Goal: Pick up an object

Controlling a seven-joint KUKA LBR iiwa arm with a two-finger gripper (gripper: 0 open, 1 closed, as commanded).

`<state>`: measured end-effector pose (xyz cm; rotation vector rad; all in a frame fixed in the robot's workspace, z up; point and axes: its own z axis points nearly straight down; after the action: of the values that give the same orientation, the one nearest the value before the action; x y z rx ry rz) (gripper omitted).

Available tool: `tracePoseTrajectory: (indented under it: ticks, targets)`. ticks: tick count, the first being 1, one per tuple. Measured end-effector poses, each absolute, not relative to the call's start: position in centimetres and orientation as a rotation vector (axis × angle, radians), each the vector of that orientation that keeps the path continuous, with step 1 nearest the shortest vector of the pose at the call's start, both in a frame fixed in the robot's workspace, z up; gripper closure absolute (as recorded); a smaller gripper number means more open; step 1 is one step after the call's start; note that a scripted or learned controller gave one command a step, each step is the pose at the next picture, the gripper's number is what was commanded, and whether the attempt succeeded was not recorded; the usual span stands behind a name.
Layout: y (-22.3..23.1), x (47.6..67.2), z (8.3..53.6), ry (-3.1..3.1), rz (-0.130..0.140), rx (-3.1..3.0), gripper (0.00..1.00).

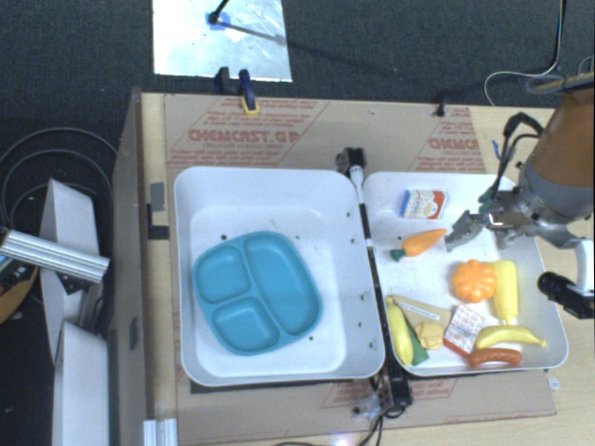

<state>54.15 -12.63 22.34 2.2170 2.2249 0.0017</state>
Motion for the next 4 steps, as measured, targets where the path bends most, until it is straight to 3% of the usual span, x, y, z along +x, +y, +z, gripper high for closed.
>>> tracePoseTrajectory:
  ticks: [1, 2, 3, 4]
  targets:
    - [-15.3, 53.5, 8.3, 2.223, -0.001, 2.222, 0.0]
    - [-13.0, 58.4, 16.5, 2.224, 0.012, 2.205, 0.0]
    - [-12.8, 53.6, 8.1, 2.222, -0.002, 2.225, 0.0]
    - [-12.6, 64.2, 8.6, 2.226, 0.008, 2.207, 0.0]
